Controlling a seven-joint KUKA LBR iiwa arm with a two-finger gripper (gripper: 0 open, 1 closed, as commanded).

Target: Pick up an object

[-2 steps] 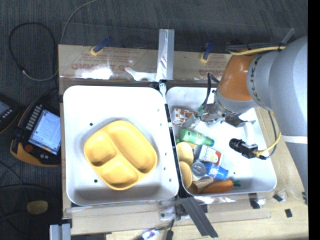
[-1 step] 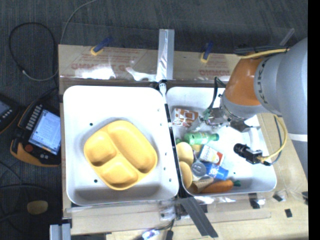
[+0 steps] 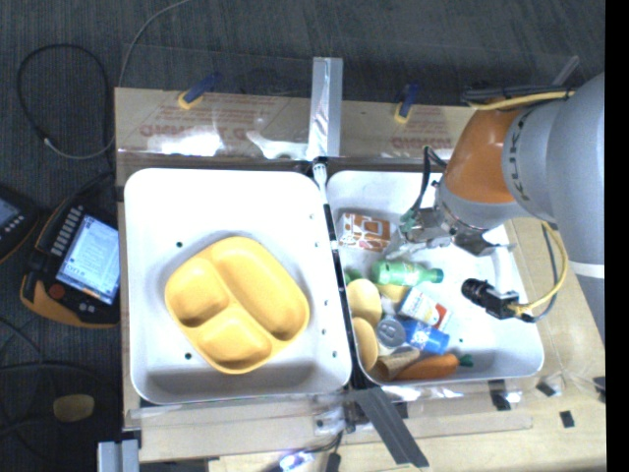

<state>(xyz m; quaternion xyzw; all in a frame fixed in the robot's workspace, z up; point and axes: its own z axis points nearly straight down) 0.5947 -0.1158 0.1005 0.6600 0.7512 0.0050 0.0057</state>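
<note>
**End effector** (image 3: pixel 425 229): at the tip of the grey arm (image 3: pixel 555 155), over the far part of the right bin (image 3: pixel 513 354). Mostly hidden under the wrist, seen from above. Released or clenched: cannot tell.

**Packet** (image 3: pixel 362 229), white with orange print: just beside the end effector, toward the view's left, flat on the bin floor. Print too small to read.

**Green bottle** (image 3: pixel 411 274): just below the end effector in the view, lying on its side. Touching or apart: cannot tell.

**Carton** (image 3: pixel 426 309), red and white: further below the end effector, past the green bottle, tilted. Lettering illegible.

**Can** (image 3: pixel 390 332), grey top: below and slightly left of the end effector, wedged among its neighbours, sides hidden.

**Blue item** (image 3: pixel 432 340): beside the can, below the carton. Kind unclear.

**Carrot** (image 3: pixel 428 367), orange: farthest below the end effector, along the near wall of the right bin, left end tucked under a brown lump of unclear kind.

**Two pale yellow round things** (image 3: pixel 364 301), (image 3: pixel 365 340): below and left of the end effector, against the wall between the bins, each partly covered by neighbours. Kind unclear.

**Yellow tray** (image 3: pixel 236 303), with compartments: well apart from the end effector, far to its left, alone in the left bin (image 3: pixel 157 200).

**Table** (image 3: pixel 147 116): under both bins, mostly covered, near edge cut off by clutter.
</note>
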